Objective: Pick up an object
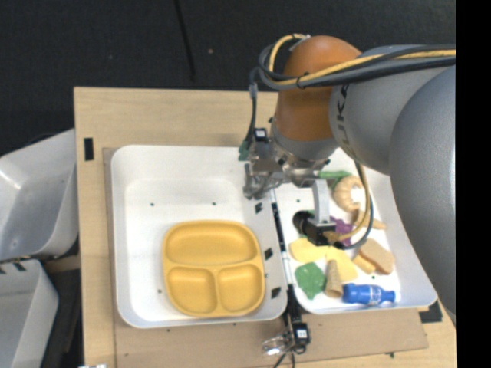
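My gripper (pixel 258 181) hangs below the orange wrist band, over the divider between the two bins, near their far end. Nothing shows between its tips. The right bin (pixel 410 282) holds a pile of toy food: a green leafy piece (pixel 310 279), a yellow cheese slice (pixel 306 250), a waffle cone (pixel 335 277), a blue bottle (pixel 369 294), a tan bread slice (pixel 374 257), a purple piece (pixel 343 229) and a beige pastry (pixel 349 193). All of these lie to the right of the gripper and nearer the camera.
A yellow divided plate (pixel 215 268) lies in the near part of the left bin (pixel 153 182). The arm's grey body covers the right bin's far right side. A green piece (pixel 334 175) peeks out beside the wrist.
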Motion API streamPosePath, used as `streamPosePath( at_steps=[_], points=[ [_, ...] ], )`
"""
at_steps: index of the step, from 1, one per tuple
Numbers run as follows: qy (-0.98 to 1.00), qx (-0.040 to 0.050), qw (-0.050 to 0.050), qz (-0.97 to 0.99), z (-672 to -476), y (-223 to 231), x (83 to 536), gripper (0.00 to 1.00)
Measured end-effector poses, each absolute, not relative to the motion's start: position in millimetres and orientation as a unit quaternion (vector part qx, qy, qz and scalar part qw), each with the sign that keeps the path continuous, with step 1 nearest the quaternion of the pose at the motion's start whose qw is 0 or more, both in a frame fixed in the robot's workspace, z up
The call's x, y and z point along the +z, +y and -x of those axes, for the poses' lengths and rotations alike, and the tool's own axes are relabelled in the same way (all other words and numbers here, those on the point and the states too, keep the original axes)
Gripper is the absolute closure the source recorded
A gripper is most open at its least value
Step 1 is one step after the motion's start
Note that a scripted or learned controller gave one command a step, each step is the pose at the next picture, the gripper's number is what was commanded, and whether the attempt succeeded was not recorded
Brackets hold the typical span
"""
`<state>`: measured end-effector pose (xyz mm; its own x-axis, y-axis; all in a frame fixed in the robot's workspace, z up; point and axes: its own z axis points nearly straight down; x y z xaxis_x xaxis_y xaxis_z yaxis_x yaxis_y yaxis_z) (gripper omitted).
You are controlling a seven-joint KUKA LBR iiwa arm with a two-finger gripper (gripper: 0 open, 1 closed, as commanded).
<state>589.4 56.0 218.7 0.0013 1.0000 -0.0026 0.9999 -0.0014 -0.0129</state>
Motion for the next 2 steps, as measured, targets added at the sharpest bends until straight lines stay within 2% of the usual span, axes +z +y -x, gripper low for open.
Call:
streamPosePath(
  at_steps=[1, 2],
  points=[
    [-0.706, 0.002, 0.001, 0.708, -587.6, 61, 261, 1.0],
    [-0.709, -0.0065, -0.005, 0.705, -595.8, 76, 396, 1.0]
  ],
)
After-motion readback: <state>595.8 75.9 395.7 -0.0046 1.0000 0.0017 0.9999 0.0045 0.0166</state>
